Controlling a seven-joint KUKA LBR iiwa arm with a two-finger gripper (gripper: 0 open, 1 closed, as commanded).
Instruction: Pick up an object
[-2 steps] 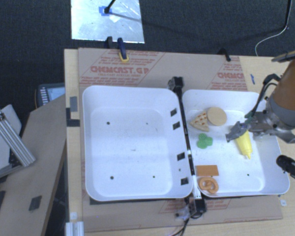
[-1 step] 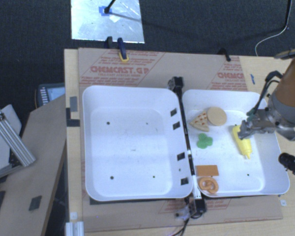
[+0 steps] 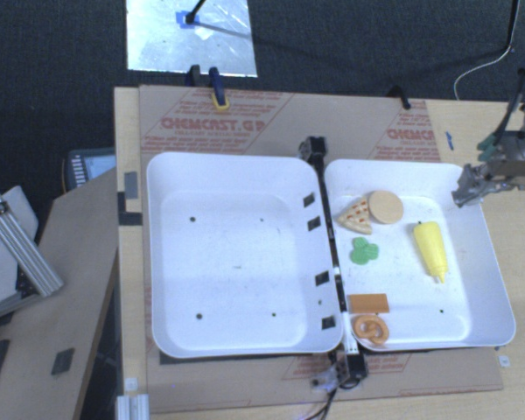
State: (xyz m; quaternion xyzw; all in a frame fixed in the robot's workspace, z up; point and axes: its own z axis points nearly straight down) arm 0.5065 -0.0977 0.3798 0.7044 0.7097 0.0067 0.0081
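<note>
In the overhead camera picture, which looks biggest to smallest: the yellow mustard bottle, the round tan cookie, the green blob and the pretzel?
1. Yellow mustard bottle, clearly the longest.
2. Round tan cookie.
3. Pretzel and green blob look about alike; I would not rank them.

Around the yellow mustard bottle [image 3: 430, 248] the right bin's [image 3: 486, 261] floor lies bare on its right and below (waffle, cookie and green piece crowd its left).
</note>
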